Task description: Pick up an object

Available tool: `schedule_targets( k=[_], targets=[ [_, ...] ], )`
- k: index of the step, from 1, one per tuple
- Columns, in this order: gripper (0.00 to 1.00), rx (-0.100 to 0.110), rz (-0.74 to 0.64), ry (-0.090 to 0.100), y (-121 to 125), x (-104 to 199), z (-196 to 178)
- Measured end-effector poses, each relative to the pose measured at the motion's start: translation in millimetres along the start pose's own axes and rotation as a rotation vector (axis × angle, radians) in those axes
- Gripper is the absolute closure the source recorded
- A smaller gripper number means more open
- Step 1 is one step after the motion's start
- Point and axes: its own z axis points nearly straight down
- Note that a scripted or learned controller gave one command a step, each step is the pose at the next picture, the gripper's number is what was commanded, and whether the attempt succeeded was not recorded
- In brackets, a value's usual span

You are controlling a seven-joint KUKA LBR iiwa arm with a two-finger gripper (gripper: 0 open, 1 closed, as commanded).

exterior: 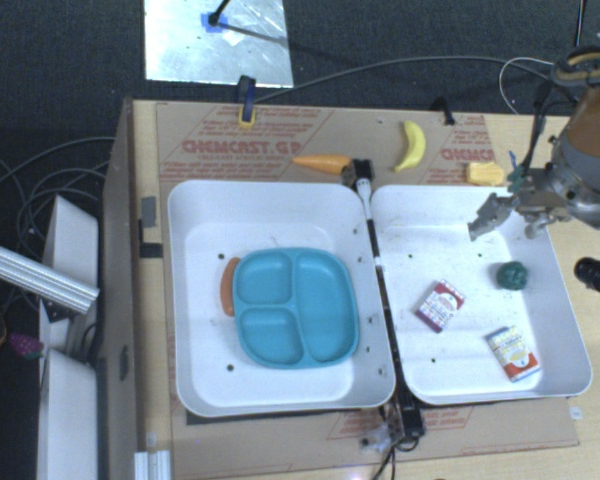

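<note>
- Dark carpet surrounds a bench topped with a cardboard sheet (280, 138) printed in red; the lettering looks like "CHEMCAST GP" on the left, repeated partly on the right, with the smaller lines too blurry to read.
- Two shallow white bins sit side by side on it. The left bin (195, 298) holds a blue divided plate (295, 303) with what looks like a toy hot dog (227, 286) tucked against its left edge.
- The right bin (570, 363) has the likely pick targets: a small red-and-white box (440, 306) near the middle, a white carton with a red end (511, 353) toward the near right corner, and a dark green ball-ish thing (512, 275) by the right wall. Print on both boxes is too small to read.
- Outside the bins, on the cardboard: a toy carrot (322, 164), a banana (412, 145) and a yellow block (486, 173).
- The gripper (510, 213) hangs over the far right part of the right bin with nothing between its fingers. Whether they're spread or closed, can't tell from this angle.
- Possible trouble: the green thing sits close to the bin wall, so a finger could clip the wall or just nudge it away, and being round it would probably roll.
- The flat boxes lie low on the bin floor, so fingers may scrape over the top and close on air.
- Loose cables (520, 78) run near the wrist and could snag.
</note>
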Motion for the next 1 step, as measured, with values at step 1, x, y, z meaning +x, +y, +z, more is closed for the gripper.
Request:
schedule_targets(
  k=[1],
  targets=[
    [0.00,0.005,0.002,0.001,-2.7,16.3,165.6]
  ],
)
